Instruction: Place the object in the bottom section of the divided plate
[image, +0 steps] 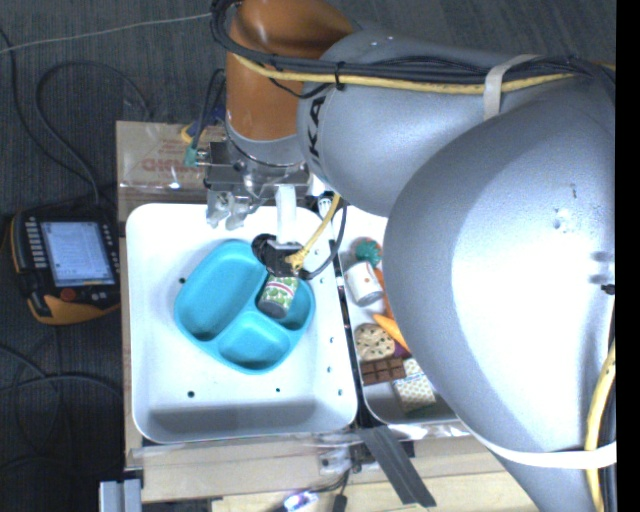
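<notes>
**Camera view**

1. Gripper. The gripper (227, 208) hung over the far rim of the left bin (230, 410), just past the top edge of the plate (205, 300). The two fingers (216, 212) appeared to stand apart with nothing between them, so the state was read as open and empty. The arm (480, 250) came in from the right of the fingers and covered much of the worktop on that side.

2. Task object. A small jar (278, 297) with a green label lay on the blue plate, in the section on the right. It was below the fingers and to their right, and apart from them. It touched or sat close to the ridge that splits that section from the rest. Its pale end pointed up-view and its long axis ran roughly up and down the view with a slight tilt. Whether it stood or leaned could not be told.

3. Target. The bottom section (250, 347) lay farther below the fingers than the jar, down and to the left of the jar across one ridge. It held nothing.

4. Governing relation. The jar was offset down and right from the fingers. By judgement, they would have to shift that way and descend, closing across the short axis of the jar, before any carry over the ridge.

5. Other items. A cookie (373, 342) lay well to the right of the fingers, clear of the plate.
</notes>
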